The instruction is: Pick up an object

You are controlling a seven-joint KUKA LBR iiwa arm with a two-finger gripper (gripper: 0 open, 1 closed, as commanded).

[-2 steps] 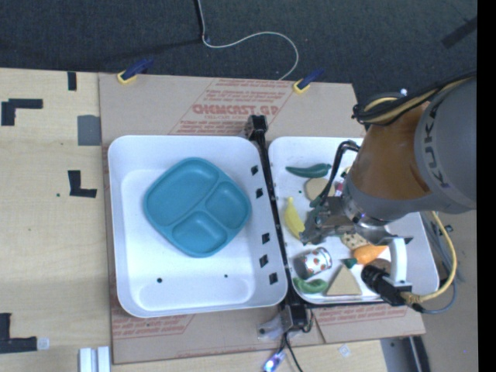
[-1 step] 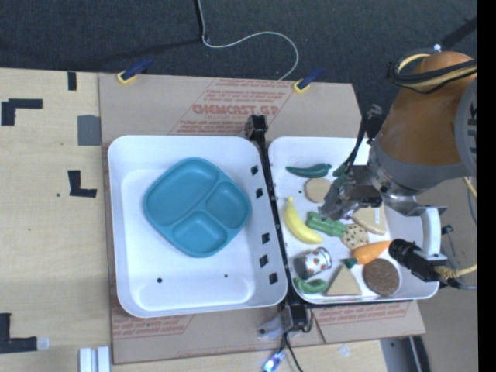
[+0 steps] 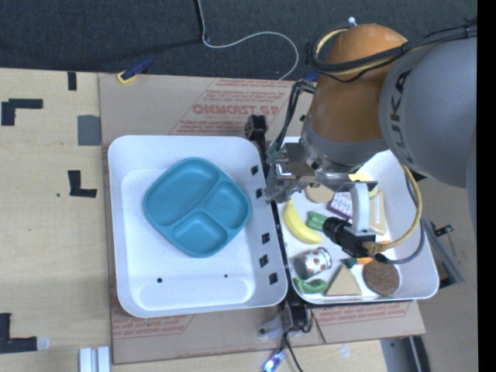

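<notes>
A pale wooden desk point(image 3: 46, 231) is filling the lower and left parts of the view, with small black angular marks point(image 3: 23, 110) sitting toward nine o'clock and a grey square point(image 3: 89, 129) lying near them. A brown cardboard sheet point(image 3: 194, 107) printed in red lettering is lying flat on the desk around the centre. Toward twelve o'clock, dark carpeted floor point(image 3: 101, 14) is running beyond the desk's far edge, and a thin white cable point(image 3: 232, 41) is trailing across it. Even, soft light is falling over everything.
</notes>
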